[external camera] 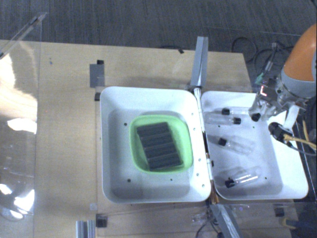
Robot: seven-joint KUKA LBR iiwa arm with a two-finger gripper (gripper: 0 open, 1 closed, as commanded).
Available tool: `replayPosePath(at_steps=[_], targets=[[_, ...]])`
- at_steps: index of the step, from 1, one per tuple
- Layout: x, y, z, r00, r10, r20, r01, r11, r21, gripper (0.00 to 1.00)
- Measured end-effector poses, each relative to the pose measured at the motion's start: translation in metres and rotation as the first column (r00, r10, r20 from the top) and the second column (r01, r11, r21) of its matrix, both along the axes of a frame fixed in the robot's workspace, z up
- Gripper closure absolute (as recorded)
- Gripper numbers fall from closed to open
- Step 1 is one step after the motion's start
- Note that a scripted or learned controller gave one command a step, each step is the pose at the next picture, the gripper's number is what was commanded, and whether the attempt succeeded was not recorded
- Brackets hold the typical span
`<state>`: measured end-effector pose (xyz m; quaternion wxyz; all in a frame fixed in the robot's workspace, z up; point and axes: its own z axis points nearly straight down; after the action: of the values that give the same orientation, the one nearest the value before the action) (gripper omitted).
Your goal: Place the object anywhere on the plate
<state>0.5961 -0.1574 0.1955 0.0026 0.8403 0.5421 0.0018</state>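
One camera hangs fixed above the bench (54,148), looking down at a slant, so the far edge and a strip of dark carpet (124,9) show along the top. It stands well back, far enough to take in both white bins whole: the left bin (111,182) sits near the middle of the picture, the right bin (292,182) toward the right edge. The arm (303,63) comes in from the upper right, cut off by the frame, with only its orange band and wrist showing
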Motion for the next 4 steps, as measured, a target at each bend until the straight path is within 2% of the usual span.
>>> replayPosePath(at_steps=[1,2,3,4], targets=[[-0.044,0.065,-0.042,0.983,0.182,-0.006,-0.182,0.983,0.003,1.00],[-0.078,0.130,-0.010,0.959,0.283,-0.002,-0.283,0.959,0.002,1.00],[-0.078,0.129,-0.010,0.959,0.282,-0.002,-0.282,0.959,0.002,0.00],[-0.054,0.085,0.010,0.973,0.229,-0.001,-0.229,0.973,0.001,0.00]])
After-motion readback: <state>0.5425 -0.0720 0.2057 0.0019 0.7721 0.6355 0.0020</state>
